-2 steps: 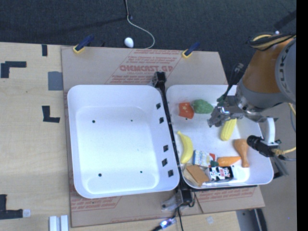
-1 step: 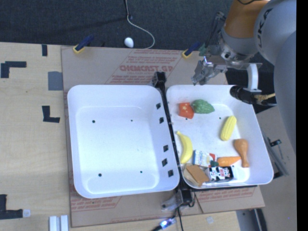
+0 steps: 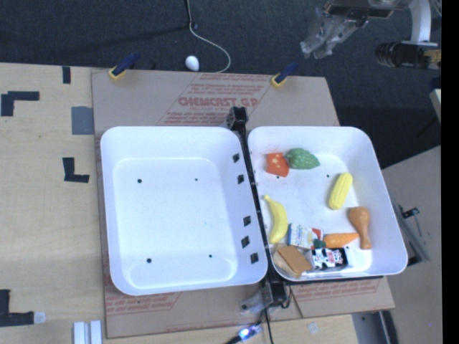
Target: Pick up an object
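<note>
The right bin (image 3: 373, 156) holds several toy foods: a red tomato-like piece (image 3: 277, 164), a green leafy piece (image 3: 302, 158), a corn cob (image 3: 340, 190), a banana (image 3: 275, 218), a brown drumstick (image 3: 361, 225), a carrot (image 3: 340, 240), a sandwich (image 3: 292, 261) and two small printed packets (image 3: 304, 235) (image 3: 331, 257). My gripper (image 3: 320, 43) hangs high at the top right, well beyond the bins' far edge, over the dark floor. Nothing shows between its fingers.
The left bin (image 3: 115, 149) lies beside the right one, with a black hinge strip (image 3: 245, 185) between them. Both rest on a cardboard sheet (image 3: 208, 99) with blue-yellow clamps (image 3: 123, 64) (image 3: 285, 72). A white ball and cord (image 3: 192, 62) lie behind the sheet.
</note>
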`<state>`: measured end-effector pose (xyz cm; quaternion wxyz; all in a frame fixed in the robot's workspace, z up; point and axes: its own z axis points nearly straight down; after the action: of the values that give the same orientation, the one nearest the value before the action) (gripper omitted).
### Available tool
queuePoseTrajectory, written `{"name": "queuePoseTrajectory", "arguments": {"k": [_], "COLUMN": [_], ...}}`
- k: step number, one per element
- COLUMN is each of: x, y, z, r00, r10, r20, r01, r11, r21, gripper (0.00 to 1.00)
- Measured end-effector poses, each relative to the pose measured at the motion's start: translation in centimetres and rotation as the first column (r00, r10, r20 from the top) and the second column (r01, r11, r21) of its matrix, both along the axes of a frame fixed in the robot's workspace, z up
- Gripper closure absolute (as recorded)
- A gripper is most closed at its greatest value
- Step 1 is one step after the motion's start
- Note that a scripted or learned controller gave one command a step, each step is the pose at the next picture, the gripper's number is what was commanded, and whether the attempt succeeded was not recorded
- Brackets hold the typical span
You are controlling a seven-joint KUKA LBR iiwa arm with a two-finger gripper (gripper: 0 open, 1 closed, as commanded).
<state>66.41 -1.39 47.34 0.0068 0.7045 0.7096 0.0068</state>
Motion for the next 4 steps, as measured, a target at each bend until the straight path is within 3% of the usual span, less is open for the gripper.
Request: {"name": "queuePoseTrajectory", "arguments": {"k": [1,2,3,4], "x": [-1.1,-3.9,0.1,0.4], "y": [0.8,3.5,5.8,12.0], "z": [6.7,-17.4,-4.3,5.6], "r00": [1.0,0.999,1.0,1.0], "r10": [-0.004,-0.007,-0.002,0.0], "r20": [-0.011,-0.037,-0.005,-0.008], "r01": [0.004,0.007,0.002,0.0], "r11": [1.0,1.0,1.0,1.0], "r21": [-0.001,-0.001,0.001,0.002], "gripper": [1.0,1.0,1.0,1.0]}}
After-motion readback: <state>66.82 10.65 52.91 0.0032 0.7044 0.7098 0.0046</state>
